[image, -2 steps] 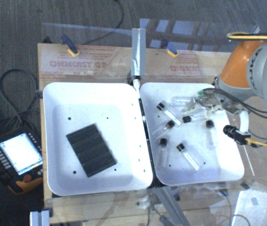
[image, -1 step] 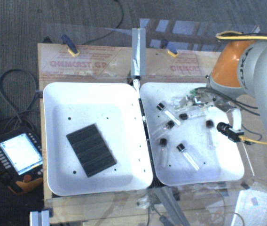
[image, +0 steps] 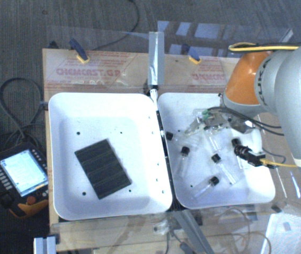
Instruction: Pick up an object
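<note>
White bins (image: 60,142); black ribbed pad (image: 103,168); clear black-capped vials (image: 206,185).

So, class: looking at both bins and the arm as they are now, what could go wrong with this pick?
1. The clear vials with black caps in the right bin lie close together, so the gripper may nudge neighbours or close on nothing.
2. They are see-through against white, so easy to misjudge.
3. The flat black pad in the left bin offers little edge to grasp.

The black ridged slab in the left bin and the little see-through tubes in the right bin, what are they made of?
Black slab: likely matte rubber or plastic; it looks dull and ribbed. Tubes: probably clear plastic or glass, since the white bin shows through, with black caps.
</note>
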Motion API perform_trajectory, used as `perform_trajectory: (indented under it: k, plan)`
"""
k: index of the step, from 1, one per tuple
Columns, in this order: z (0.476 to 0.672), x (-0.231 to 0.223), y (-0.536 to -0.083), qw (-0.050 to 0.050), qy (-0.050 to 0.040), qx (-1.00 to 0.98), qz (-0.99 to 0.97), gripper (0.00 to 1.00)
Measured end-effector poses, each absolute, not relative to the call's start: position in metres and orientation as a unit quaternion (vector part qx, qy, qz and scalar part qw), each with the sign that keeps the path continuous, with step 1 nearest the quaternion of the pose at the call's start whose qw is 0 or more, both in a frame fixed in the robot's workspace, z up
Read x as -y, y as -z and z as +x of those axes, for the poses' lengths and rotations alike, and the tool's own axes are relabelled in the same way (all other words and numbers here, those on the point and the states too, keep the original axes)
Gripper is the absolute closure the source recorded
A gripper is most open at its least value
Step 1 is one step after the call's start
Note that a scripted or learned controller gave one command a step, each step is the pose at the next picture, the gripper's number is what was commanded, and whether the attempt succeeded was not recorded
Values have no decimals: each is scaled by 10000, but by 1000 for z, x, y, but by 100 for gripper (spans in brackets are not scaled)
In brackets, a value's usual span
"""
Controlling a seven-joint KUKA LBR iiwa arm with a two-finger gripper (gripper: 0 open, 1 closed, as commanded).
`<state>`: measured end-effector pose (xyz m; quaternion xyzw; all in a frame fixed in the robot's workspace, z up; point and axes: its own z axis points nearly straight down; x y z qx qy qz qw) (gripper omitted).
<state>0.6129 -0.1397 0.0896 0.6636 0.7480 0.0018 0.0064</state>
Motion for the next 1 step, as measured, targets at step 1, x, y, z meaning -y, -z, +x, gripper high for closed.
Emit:
perform_trajectory:
  k: [1]
  plan:
    - [614,139,-102,78,-46,-7478,6638,100]
